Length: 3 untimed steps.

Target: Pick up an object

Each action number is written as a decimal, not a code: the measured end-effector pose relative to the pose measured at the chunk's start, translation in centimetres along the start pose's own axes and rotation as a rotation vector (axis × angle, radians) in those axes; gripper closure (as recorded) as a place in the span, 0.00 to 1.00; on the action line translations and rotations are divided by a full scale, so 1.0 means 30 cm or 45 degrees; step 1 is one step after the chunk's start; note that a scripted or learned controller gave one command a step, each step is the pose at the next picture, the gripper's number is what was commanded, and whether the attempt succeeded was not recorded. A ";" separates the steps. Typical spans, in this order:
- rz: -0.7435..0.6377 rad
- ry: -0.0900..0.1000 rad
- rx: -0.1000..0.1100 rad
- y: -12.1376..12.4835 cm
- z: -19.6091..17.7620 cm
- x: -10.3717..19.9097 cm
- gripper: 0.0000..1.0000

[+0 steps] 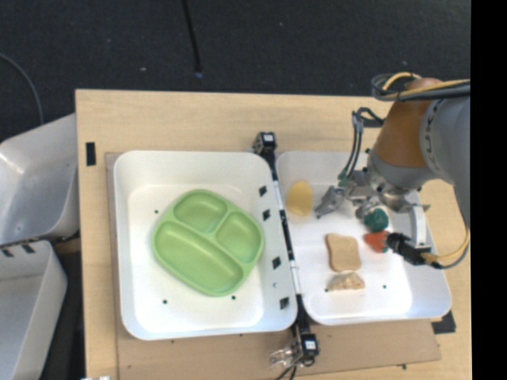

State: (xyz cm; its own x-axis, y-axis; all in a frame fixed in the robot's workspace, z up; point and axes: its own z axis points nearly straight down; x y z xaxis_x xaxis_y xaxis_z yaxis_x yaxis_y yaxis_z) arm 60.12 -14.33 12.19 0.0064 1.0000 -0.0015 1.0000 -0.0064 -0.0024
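A light wooden table [95,212] bears two bins; in the right bin [420,291] the gripper [348,200] hangs over a yellow piece [299,197] — fingers spread, empty. It looks light, smooth — grip its sides.

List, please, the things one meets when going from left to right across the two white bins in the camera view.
Round green plastic plate with three compartments → pale yellow rounded piece → tan slice like toast → small red piece. A beige crumbly lump lies below the toast, so its place is unclear.
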 end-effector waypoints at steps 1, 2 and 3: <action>0.005 -0.001 -0.008 0.004 -0.045 -0.004 1.00; -0.007 0.000 -0.009 0.002 -0.193 0.006 1.00; -0.011 -0.001 -0.012 0.006 -0.363 0.001 1.00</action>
State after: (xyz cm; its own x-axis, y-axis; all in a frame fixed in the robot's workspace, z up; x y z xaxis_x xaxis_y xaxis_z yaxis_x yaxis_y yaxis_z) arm 60.34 -14.28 23.08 -0.0019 1.0000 -0.0021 1.0000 0.0019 0.0069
